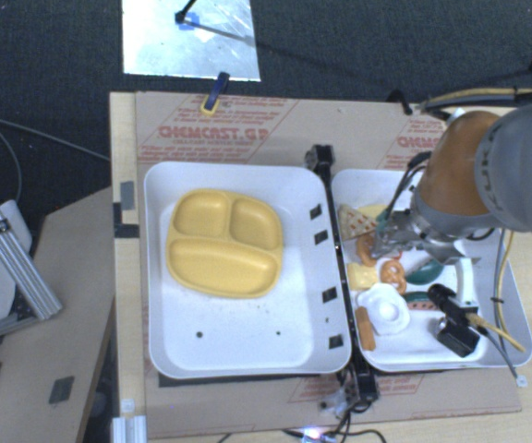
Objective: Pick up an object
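Claw low over the right bin's clutter.
On your left, a yellow divided plate [224, 244] lies in the left bin [164, 340]; in the right bin [515, 326], the claw [383, 238] hangs above an orange pretzel-shaped piece [392, 273], its grip impossible to judge.

board [247, 123] | red print "CHEMCAST GP" | repeated, partly hidden, right

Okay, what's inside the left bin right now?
Inside the left bin lies a yellow divided plate with three compartments, nothing showing in them. Whatever is beneath the plate is covered.
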Motion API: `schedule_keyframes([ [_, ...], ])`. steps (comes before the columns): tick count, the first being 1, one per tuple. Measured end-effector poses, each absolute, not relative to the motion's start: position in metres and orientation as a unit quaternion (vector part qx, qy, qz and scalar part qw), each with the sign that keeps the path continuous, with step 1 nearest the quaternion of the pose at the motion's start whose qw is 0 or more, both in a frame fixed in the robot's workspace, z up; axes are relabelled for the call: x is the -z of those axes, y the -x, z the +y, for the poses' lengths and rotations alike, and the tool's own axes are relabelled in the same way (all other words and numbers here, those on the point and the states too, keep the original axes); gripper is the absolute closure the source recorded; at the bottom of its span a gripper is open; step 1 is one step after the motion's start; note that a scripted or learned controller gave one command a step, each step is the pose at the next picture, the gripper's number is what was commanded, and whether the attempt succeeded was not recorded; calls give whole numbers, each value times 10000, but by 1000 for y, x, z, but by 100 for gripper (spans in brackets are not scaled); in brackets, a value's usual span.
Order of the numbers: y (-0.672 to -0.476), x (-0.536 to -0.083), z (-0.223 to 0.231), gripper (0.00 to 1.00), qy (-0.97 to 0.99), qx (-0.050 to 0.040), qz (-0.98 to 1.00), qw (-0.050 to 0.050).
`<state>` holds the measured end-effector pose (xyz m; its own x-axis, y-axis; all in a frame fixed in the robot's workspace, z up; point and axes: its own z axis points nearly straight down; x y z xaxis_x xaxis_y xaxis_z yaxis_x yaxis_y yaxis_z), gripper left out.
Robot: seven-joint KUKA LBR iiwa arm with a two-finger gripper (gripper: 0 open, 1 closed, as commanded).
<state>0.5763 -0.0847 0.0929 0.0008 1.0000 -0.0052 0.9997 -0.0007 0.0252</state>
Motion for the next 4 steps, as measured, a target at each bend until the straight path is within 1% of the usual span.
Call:
schedule_keyframes([
  [1, -597, -93, -89, 100, -7054, -53, 7088, 55],
  [2, -584, -89, -83, 100, -7061, -47, 7081, 49],
  [3, -543, -85, -86, 100, -7073, -1, 7070, 0],
  [4, -487, -190, -26, 100, -7039, -38, 7103, 13],
])
